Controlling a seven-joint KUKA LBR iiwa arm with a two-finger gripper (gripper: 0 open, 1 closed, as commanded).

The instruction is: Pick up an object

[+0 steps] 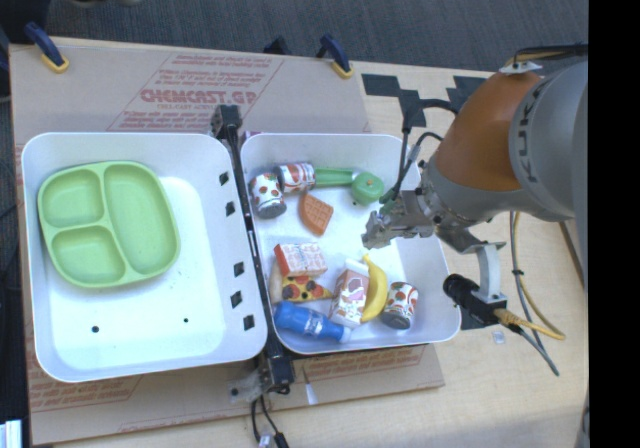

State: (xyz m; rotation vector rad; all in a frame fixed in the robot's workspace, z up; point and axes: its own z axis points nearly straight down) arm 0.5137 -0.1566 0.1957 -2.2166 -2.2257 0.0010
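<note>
Left bin [60, 336] just has a green divided tray [105, 224], nothing to grab there. All the loot is in the right bin [330, 144]: two cans [268, 193] up top by a green spoon [350, 179], an orange wedge [317, 214] below those, then a red box [300, 258], blue bottle [308, 322], small carton [349, 296], banana [376, 286] and another can [400, 305] crammed along the near side. The gripper [385, 228] hangs over the bare patch right of the wedge, above the banana; can't tell if the claw is apart or together, and nothing visibly in it. I'd go for the wedge or the banana's top end, straight down. The near cluster is packed tight, so fingers could snag a neighbour, and the bin wall is close.
</note>
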